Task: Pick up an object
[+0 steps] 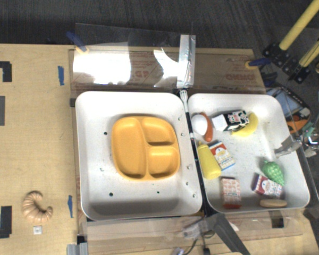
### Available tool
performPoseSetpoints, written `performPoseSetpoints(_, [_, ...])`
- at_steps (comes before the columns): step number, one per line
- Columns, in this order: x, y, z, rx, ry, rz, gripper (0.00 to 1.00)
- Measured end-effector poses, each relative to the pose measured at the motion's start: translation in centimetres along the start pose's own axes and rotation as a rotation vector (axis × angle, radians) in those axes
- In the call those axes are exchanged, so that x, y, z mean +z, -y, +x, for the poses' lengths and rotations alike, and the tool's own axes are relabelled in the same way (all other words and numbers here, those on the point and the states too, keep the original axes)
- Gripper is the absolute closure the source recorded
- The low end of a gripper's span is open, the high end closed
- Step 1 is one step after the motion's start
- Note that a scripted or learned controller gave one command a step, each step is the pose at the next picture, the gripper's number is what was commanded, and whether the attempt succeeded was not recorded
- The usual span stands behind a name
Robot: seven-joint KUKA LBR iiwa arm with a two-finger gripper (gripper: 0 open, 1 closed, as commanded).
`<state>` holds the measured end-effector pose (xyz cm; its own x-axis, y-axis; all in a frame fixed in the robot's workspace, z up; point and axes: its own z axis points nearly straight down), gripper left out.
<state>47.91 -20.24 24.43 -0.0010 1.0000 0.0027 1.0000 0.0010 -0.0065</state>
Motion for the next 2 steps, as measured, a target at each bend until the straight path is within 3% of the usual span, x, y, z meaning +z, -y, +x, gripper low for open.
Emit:
performPoseSetpoints(1, [15.7,-5.9,2.9,-0.321,0.006,-0.010,0.00])
performPoseSetpoints(2, [15.7,-13.5,6.9,-0.106,0.004,-0.014,0.00])
